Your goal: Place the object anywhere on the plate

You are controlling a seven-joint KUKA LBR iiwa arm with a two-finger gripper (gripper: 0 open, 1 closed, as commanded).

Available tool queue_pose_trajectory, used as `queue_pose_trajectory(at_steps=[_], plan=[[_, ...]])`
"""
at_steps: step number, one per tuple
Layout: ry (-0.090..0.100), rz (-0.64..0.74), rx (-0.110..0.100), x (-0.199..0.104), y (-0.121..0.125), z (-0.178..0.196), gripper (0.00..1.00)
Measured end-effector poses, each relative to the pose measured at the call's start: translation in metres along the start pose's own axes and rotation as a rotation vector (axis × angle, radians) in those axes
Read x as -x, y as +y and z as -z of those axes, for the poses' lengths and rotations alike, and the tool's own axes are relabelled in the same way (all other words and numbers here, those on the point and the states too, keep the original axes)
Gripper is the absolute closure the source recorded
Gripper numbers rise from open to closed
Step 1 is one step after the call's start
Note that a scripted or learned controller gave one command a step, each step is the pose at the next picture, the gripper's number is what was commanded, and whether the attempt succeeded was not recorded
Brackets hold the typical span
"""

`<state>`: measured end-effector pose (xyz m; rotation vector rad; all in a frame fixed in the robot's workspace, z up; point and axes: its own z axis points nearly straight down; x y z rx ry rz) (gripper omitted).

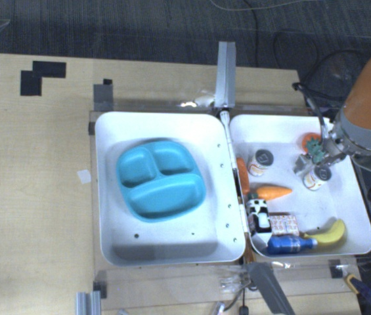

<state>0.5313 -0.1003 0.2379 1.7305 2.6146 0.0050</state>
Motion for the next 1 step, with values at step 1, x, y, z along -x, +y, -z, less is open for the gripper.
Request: queue_pose_trajectory(at_steps=[1], plan=[[0.002,0.295,-0.001,-0.0496,0.0561,-0.0528,1.0]])
